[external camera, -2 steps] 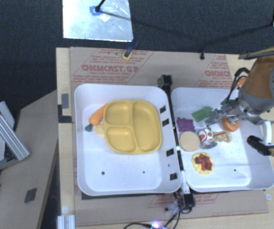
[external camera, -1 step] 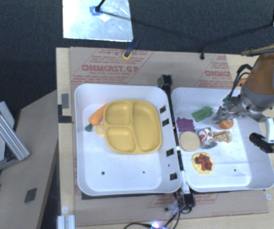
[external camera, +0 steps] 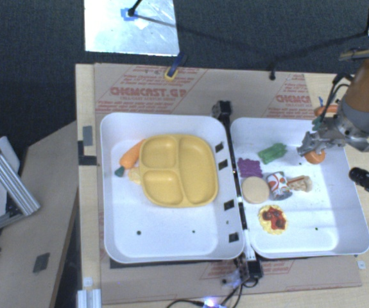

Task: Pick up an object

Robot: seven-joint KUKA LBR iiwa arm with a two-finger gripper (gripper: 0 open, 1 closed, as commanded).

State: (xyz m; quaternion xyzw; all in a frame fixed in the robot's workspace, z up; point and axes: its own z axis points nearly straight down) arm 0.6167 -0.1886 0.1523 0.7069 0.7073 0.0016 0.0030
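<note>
Yellow tray, orange carrot, green block, purple grapes.

we count two white bins: the left bin and the right bin. in the left one we see one yellow divided plate and one carrot. in the right one we count six small food items, among them one green piece, one purple piece and one pizza slice.
</note>
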